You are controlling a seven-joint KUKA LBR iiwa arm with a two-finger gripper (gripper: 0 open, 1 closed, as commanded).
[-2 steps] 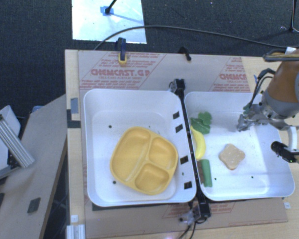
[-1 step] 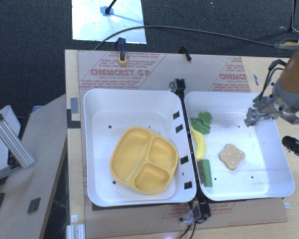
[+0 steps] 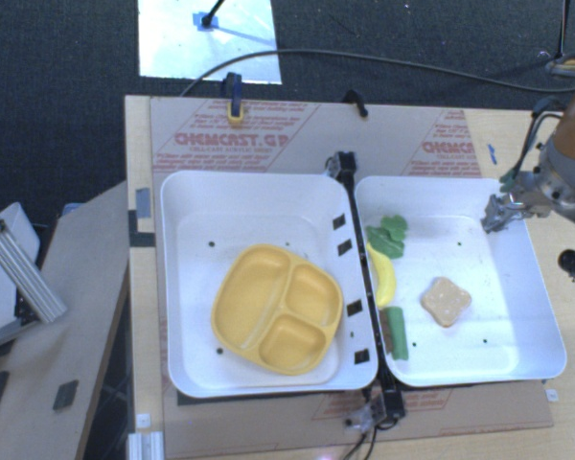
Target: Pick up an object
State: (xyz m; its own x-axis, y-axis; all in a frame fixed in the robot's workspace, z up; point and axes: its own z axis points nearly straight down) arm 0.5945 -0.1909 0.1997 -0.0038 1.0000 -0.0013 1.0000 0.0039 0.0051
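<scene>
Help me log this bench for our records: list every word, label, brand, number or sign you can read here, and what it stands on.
"CHEMCAST GP": red print on the brown board behind the left bin.
The same red print, at a slant, on the board's right part: partly cut off, too blurred to read surely.
The line of smaller red print beneath each is too small to read.

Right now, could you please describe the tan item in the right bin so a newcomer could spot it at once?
Start at the right bin, the one nearer the arm. Near its middle, alone on the white floor, lies the cracker, a small tan, squarish piece. Its neighbours, the leafy green, banana and green stick, all crowd the bin's left wall; it alone is tan and apart.
</scene>
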